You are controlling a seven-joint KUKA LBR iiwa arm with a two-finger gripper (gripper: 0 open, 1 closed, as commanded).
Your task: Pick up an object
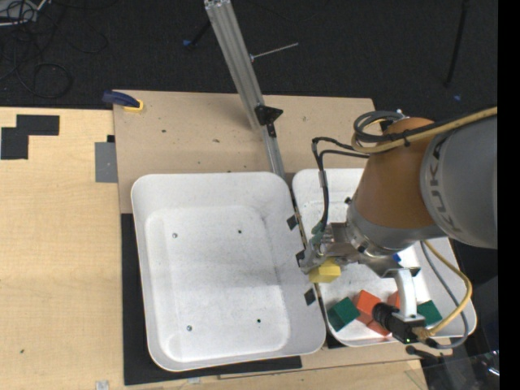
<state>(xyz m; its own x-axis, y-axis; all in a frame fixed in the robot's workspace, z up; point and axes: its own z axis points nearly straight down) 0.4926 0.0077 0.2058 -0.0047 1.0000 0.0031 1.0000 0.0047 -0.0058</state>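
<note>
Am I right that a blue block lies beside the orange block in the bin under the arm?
Not quite: the camera view shows a green block, not blue, beside the orange block in the bin under the arm.

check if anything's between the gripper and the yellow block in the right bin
Nothing visible does. The yellow block is right at the gripper, by the right bin's left wall. A green block and an orange block lie apart, lower down.

White bin [207,258], yellow block [328,273], green block [344,312]
</note>
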